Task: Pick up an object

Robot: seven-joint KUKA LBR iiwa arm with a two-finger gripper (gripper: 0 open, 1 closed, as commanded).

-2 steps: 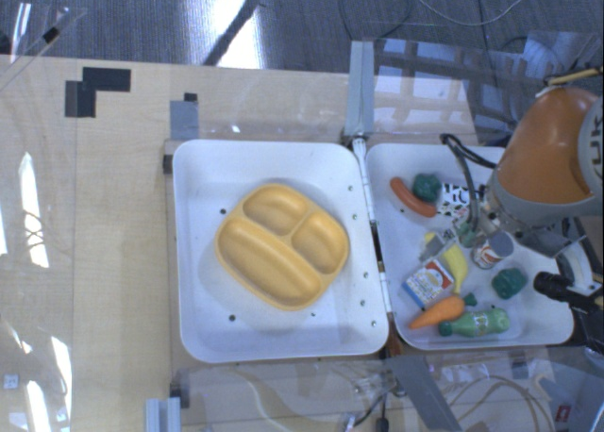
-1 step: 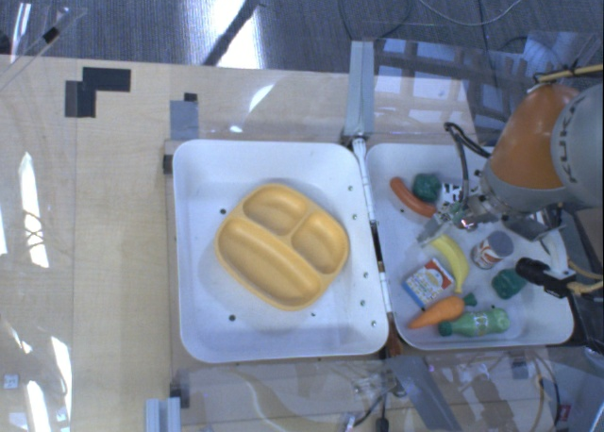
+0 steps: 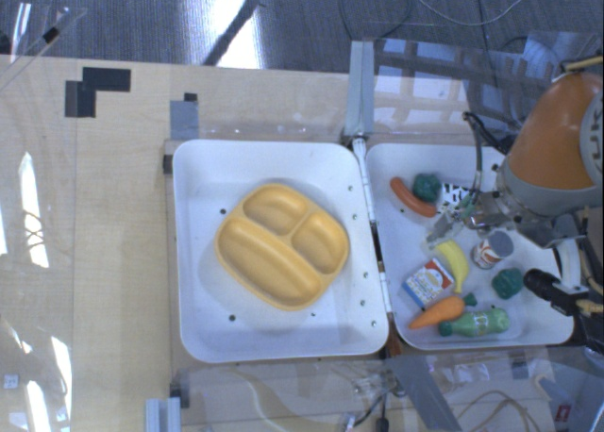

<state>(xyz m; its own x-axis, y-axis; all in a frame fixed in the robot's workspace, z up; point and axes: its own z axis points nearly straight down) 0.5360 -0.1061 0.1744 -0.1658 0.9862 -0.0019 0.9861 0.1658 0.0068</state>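
On my screen the left bin (image 3: 193,232) holds a yellow divided tray (image 3: 282,244) lying flat near its middle. The right bin (image 3: 396,161) carries the pickable clutter: a red sausage (image 3: 411,196) beside a dark green piece (image 3: 427,184) toward the back, then a small blue-and-red carton (image 3: 427,283), a yellow banana (image 3: 454,261), a carrot (image 3: 439,312) and a green bottle (image 3: 479,324) along the front. Over that bin's middle I see the gripper (image 3: 464,220) low above a black-and-white spotted item (image 3: 454,196), a small can (image 3: 489,250) just beside it, though whether it is open or closed I cannot tell.

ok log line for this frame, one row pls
arm: over right bin | gripper: above toys near banana | nothing seen held | left bin: yellow tray
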